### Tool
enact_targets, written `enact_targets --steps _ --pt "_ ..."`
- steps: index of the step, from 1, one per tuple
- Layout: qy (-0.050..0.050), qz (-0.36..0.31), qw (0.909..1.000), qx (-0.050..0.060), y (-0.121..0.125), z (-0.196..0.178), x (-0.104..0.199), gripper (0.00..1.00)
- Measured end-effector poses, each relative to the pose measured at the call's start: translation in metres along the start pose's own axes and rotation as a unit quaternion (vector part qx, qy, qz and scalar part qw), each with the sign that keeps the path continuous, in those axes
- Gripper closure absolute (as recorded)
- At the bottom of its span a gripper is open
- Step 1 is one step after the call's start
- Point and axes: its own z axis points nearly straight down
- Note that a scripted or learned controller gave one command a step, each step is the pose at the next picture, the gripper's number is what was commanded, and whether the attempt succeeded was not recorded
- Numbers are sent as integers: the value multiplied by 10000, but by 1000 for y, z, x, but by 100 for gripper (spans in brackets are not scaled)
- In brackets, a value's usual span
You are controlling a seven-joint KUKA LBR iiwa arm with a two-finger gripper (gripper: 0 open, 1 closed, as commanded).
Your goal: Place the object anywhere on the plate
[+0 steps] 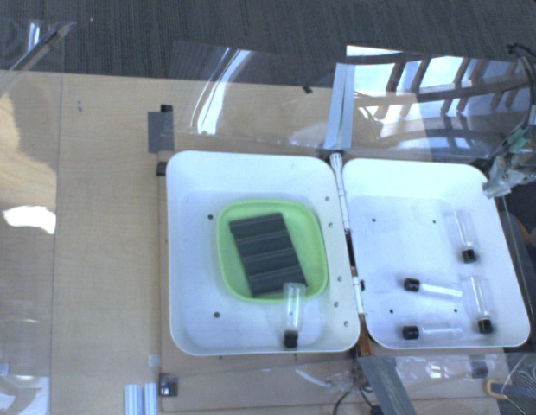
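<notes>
- Left bin (186, 232): a green square plate (315, 240) sits in its middle, and a dark grey ribbed block (266, 254) lies on the plate, turned a little off square.
- A clear plastic tube with a black cap (292, 309) lies at the plate's near edge; its open end overlaps the rim by the block's corner and its capped end rests on the white bin floor, pointing towards the near wall.
- So the tube is half on, half off the plate, touching or just beside the block.
- Right bin (372, 188): four more clear tubes with black caps lie scattered here.
- One tube (465, 236) lies near the far right, another (481, 305) below it by the right wall.
- One tube (430, 289) lies slantwise in the middle, and one (428, 328) sits along the near wall.
- These four lie well apart from the plate, across the wall where the bins meet.
- The arm's cabling and metal fittings (514, 158) show at the right edge, above the right bin's far corner; whether the tool is clenched or released I cannot tell.
</notes>
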Motion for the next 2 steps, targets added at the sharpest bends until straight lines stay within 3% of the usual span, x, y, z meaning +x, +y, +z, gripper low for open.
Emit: enact_targets --steps 1,2 --pt "42 -325 9994 68 -8 77 68 100" --pt "50 -781 9969 75 -55 140 102 100"
